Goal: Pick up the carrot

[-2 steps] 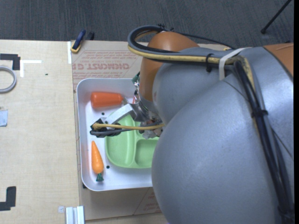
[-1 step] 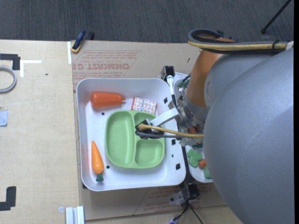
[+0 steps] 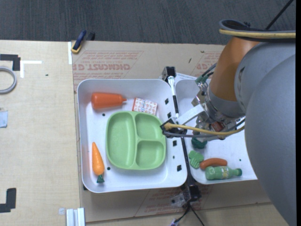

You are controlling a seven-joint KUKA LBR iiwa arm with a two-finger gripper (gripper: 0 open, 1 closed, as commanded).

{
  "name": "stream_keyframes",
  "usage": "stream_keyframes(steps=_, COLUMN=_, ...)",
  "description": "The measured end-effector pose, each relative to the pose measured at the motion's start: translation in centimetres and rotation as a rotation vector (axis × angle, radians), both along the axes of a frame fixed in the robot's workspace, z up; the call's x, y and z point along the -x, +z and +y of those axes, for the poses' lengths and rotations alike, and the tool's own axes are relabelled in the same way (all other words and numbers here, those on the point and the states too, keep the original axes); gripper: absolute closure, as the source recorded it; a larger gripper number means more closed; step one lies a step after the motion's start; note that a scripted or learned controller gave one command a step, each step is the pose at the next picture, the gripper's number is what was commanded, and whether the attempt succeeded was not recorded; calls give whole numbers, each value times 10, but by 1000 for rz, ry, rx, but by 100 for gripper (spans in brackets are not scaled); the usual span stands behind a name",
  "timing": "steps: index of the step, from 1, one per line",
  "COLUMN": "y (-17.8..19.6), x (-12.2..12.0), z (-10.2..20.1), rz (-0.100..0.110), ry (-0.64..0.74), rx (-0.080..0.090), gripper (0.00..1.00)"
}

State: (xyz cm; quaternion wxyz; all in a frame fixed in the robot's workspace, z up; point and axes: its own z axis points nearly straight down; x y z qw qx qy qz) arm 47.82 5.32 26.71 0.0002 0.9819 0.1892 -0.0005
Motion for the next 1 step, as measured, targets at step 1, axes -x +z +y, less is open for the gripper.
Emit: stream_keyframes(steps=1, y=31, x=-71, z=-57, rz=1, ry=40, rx=0, gripper=100)
